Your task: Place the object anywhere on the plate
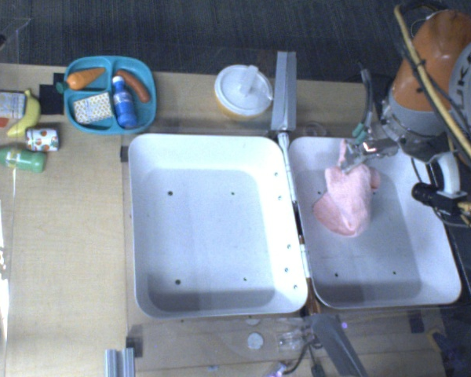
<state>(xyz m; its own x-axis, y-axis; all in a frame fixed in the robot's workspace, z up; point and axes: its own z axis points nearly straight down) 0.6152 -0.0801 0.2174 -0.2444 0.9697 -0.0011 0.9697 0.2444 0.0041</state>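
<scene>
A pale pink, rounded, flattish object lies in the upper middle of the right white bin. A small, darker pink bit shows at its right edge. My gripper reaches in from the right and sits at the pink object's far end, touching or just above it. From this angle I cannot make out whether it has hold of the object. The grey arm with its orange band fills the upper right corner.
The left white bin sits beside the right one. Behind them stands a white-lidded yellow tub. At the back left are a teal divided tray of toy food, a banana, a small can and a green bottle.
</scene>
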